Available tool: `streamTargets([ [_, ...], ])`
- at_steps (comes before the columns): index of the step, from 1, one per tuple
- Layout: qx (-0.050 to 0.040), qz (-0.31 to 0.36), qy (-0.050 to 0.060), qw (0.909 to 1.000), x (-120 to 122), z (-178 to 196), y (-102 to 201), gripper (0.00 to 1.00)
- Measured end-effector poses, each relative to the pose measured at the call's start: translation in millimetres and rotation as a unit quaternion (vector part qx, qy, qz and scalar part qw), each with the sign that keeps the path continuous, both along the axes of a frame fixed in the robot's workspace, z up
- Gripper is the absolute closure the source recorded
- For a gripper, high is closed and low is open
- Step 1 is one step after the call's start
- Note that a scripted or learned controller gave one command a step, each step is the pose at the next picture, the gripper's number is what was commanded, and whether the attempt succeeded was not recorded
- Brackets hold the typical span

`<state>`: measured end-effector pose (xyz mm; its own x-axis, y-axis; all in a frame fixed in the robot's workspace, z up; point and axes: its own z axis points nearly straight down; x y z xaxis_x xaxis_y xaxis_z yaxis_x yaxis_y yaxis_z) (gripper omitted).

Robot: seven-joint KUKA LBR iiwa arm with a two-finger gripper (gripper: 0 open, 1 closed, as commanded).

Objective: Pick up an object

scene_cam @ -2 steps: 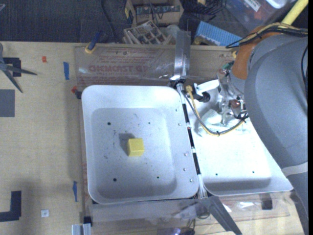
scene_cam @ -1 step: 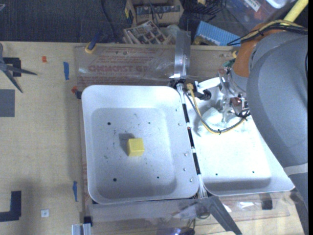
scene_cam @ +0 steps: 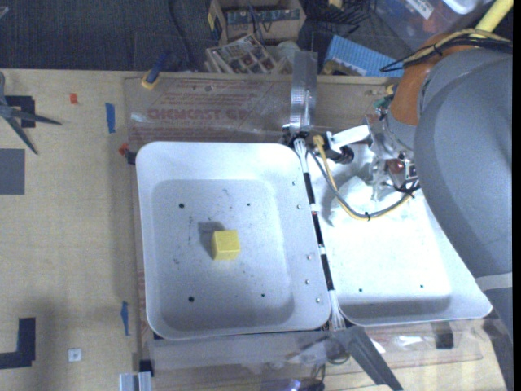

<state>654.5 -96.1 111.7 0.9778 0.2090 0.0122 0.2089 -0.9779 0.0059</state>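
Looming largest at the right edge, the grey arm (scene_cam: 476, 161) fills the view from top to lower right, with its orange band (scene_cam: 411, 88) showing near the top. Below that band the wrist reaches down over the far part of the right bin (scene_cam: 391, 275), where the gripper (scene_cam: 383, 173) sits among metal parts and a looping yellow-and-black cable (scene_cam: 358, 206). That area is bright and cluttered, so I cannot tell whether the fingers are apart or together, and nothing can be made out between them. Beside it, touching along a shared middle edge, lies the left bin (scene_cam: 163, 177), a shallow white tray with a greyish, lightly scuffed floor and a few small dark dots. On that floor, a little left of centre, rests a small yellow block (scene_cam: 226, 244), alone and well apart from the gripper, casting a soft shadow toward the upper left. Both trays stand on a pale wooden bench (scene_cam: 65, 218), which carries bits of blue tape (scene_cam: 110, 117) and perhaps a dark tool at its left edge. Boxes and tangled wires crowd the far side beyond the bench.
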Motion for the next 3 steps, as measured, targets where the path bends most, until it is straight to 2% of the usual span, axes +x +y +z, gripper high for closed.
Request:
streamTargets([
  [1,0.001,-0.002,0.001,1.0,-20.7,-20.0,-0.8,1.0],
  [3,0.0012,-0.004,0.001,1.0,4.6,-20.8,1.5,1.0],
])
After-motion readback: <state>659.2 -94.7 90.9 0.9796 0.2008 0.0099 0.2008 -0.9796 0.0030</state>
